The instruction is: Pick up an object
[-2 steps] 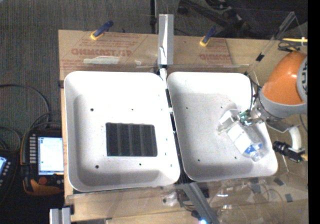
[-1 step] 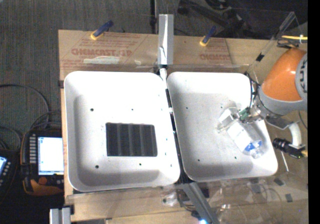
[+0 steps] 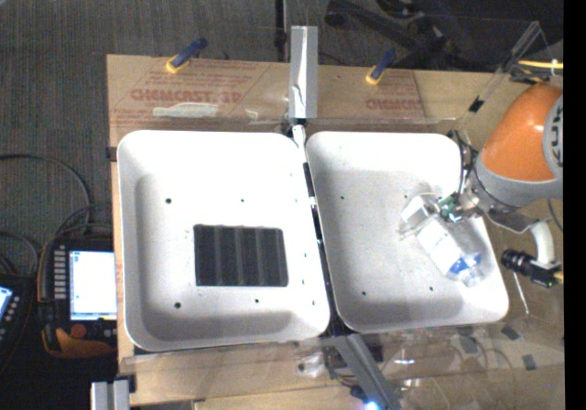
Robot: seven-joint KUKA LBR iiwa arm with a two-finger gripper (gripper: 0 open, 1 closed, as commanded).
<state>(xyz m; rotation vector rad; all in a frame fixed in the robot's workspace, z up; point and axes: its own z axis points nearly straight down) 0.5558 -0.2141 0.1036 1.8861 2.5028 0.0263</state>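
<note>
Bins (image 3: pixel 146 170): two | black ridged tray (image 3: pixel 240 255): one, left bin | clear bottle (image 3: pixel 455 248): one, right bin | claw (image 3: pixel 449 209): grip unclear

Hand (image 3: pixel 438 212) low in right bin (image 3: pixel 385 307), dark ridged tray (image 3: pixel 240 255) in left bin (image 3: pixel 156 307)

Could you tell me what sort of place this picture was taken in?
Most likely a robotics lab. An arm reaches over two white bins on a bench with clamps, and a handheld control unit with cables lies on the carpet.
</note>
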